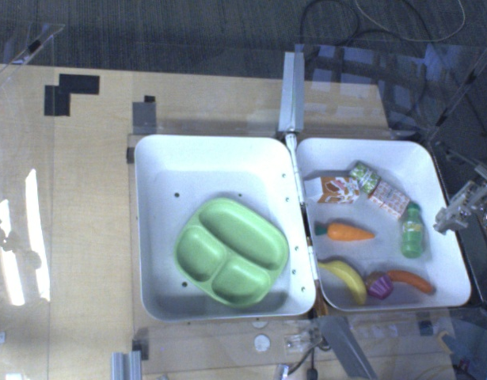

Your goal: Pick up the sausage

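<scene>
The sausage (pixel 411 280) is a curved orange-red piece lying near the front right corner of the right bin (pixel 433 165), just right of a purple toy (pixel 379 286). My gripper (pixel 458 212) hangs at the right rim of that bin, behind and to the right of the sausage and well apart from it. Nothing shows in its grasp.
The right bin also holds a carrot (pixel 350 232), a banana (pixel 346 277), a green bottle (pixel 412 231), a juice carton (pixel 338 188) and a small printed box (pixel 378 188). A green divided plate (pixel 231 252) lies in the left bin (pixel 172 165).
</scene>
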You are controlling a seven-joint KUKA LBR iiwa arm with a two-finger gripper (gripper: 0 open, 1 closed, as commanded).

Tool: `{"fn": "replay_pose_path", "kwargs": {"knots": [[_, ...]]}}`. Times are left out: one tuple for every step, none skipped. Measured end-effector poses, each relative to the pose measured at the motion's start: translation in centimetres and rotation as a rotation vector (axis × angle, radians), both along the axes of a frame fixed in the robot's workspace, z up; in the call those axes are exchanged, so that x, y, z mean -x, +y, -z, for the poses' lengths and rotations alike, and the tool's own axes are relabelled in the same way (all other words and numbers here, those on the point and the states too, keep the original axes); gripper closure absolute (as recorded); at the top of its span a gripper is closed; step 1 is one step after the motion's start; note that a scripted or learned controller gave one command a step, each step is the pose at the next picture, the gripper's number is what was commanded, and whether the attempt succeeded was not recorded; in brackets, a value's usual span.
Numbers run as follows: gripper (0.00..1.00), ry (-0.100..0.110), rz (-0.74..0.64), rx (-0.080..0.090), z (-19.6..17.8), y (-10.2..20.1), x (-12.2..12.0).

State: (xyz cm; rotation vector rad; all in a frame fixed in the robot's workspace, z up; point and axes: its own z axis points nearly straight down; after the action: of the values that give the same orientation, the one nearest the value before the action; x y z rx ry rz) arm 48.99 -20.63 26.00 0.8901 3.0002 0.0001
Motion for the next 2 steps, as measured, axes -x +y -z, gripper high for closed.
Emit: {"fn": "replay_pose_path", "kwargs": {"knots": [[1.00, -0.002, 0.049, 0.000, -0.4, 0.0, 0.0], [1.00, 0.002, 0.087, -0.002, 1.3, 0.0, 0.0]]}}
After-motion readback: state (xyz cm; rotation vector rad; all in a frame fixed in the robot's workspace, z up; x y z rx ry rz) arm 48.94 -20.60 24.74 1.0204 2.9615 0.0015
